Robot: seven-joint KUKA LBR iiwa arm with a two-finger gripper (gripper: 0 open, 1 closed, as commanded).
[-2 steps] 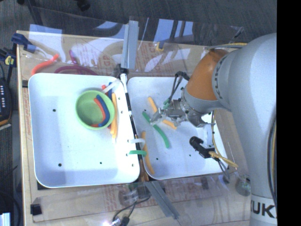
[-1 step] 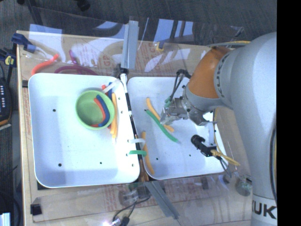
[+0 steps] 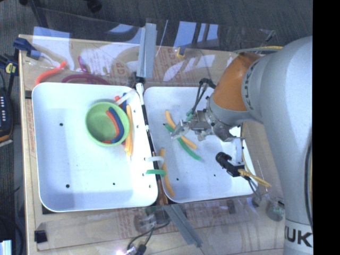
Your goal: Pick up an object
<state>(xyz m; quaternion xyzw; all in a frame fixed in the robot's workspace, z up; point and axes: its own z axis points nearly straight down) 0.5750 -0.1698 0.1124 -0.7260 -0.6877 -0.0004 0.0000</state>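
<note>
Low over the shallow white plastic bin (image 3: 212,187) on the arm's side of the worktop (image 3: 95,219), we have the hand (image 3: 180,129) hovering among a scatter of thin sticks. We cannot tell from up here whether the hand is wide or narrow, and nothing shows as held. We'd call this the approach: the hand is lining up on a target and the grasp is not yet made.

The choice is close in. A short orange plastic stick (image 3: 187,142) lies just under the hand and looks like the likeliest pick. A long green plastic stick (image 3: 193,152) lies slantwise beside it, a little further toward the viewer. Just past the hand's tip sit a slim orange stick (image 3: 168,116) and a small green stick (image 3: 169,127), nearly touching each other. Well beyond the tip, across the divide, the second white bin (image 3: 69,174) holds a round green plastic bowl (image 3: 101,124), out of play for now.

What the next move calls for, as we read it, is a straight drop onto that short orange stick, with the hand turned to straddle its narrow width. These pieces lie flat on the floor of the bin and crowd each other, so we'd expect a shallow or off-centre close to skid off or snag the green neighbour.
</note>
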